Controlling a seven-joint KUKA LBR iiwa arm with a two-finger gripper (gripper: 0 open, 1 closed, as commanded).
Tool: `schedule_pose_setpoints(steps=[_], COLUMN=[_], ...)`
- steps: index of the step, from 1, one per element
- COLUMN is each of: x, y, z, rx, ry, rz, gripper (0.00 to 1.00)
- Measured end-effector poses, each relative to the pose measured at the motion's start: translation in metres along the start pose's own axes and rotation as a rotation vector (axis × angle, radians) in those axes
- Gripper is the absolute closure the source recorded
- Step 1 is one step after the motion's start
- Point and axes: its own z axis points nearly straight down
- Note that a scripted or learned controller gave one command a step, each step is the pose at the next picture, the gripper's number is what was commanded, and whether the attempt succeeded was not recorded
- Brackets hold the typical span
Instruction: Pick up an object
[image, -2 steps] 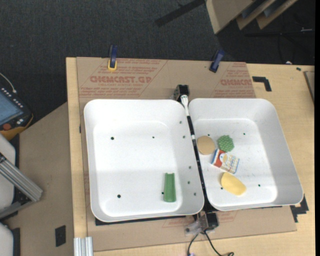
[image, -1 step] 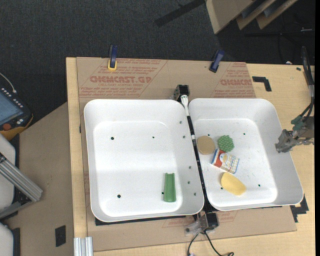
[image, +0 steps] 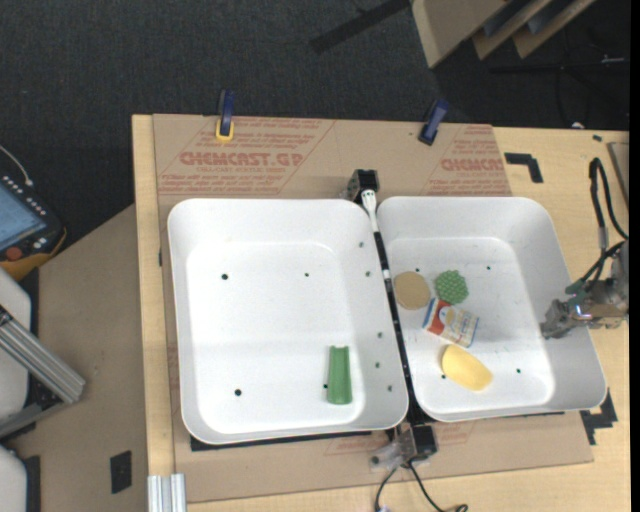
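Gripper (image: 562, 318) at the right bin's (image: 520, 225) right wall, nothing in hand

We cannot tell how far its fingers are parted, and we see nothing between them. The right bin holds a tan disc (image: 410, 291), a green ball (image: 451, 286), a red-and-white packet (image: 451, 323) and a yellow lemon-like piece (image: 466, 368) (close together, so a grab may nudge a neighbour or slip); the left bin (image: 200, 300) holds a green block (image: 338, 375).

Bright even overhead light; white bins (image: 270, 225) near overexposed; soft shadows; slight blur.
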Motion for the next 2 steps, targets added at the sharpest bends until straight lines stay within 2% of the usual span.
schedule_pose_setpoints(steps=[1,2], x=[-0.012,-0.011], y=[0.119,-0.002], z=[0.000,-0.066], rx=[-0.019,-0.010], ry=[-0.006,-0.003], rz=[-0.010,0.001], gripper=[1.00,1.00])
